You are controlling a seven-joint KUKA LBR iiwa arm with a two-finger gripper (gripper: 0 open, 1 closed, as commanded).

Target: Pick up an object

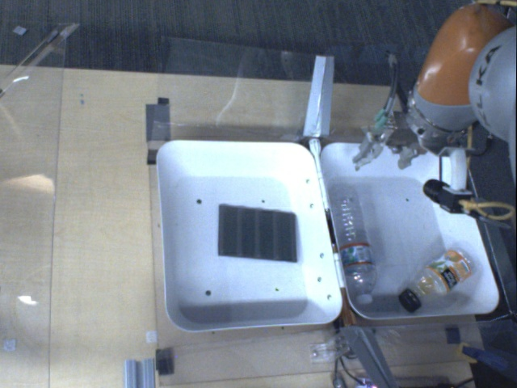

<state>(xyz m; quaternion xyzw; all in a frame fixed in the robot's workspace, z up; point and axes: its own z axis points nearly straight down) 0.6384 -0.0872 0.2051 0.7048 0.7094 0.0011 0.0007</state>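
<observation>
Grille-like dark insert (pixel 258 234) lies flat in the middle of the left bin (pixel 182 176), fixed-looking and no likely pick; clear plastic bottle (pixel 354 245) lies on its side along the left wall of the right bin (pixel 485 297), cap toward the front, probably light, thin-walled and slippery, so a grip across its middle near the label band seems safest; small amber bottle (pixel 442 275) with a dark cap lies slantwise near the front right corner, stiffer and heavier by the look, best pinched across the body; gripper (pixel 384 145) hangs above the bin's rear rim with fingers spread, apparently holding nothing, though the view is soft there.
</observation>
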